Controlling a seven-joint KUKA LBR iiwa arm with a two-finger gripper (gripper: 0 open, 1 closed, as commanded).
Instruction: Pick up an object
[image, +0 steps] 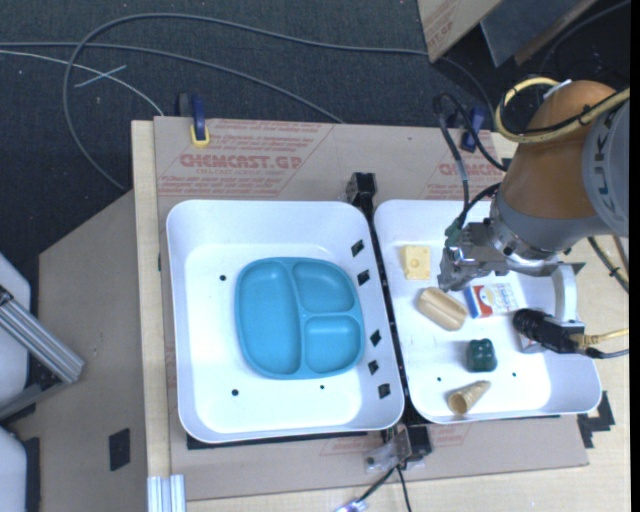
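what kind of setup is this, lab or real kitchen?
Likely a robotics lab pick-and-place bench, not a kitchen. Two white bins sit on a clamped board, loose cables run over dark carpet, and the right bin holds toy-like items such as a cone.

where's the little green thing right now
In the camera view, the green object lies in the right bin, toward its front, between the tan cylinder and the cone.

A blue divided plate (299, 317) lies at the centre of the left bin (190, 330). A blue clamp (199, 118) grips the bench board (290, 150) at its far left corner. Grey cables (110, 60) cross the dark floor (60, 140).
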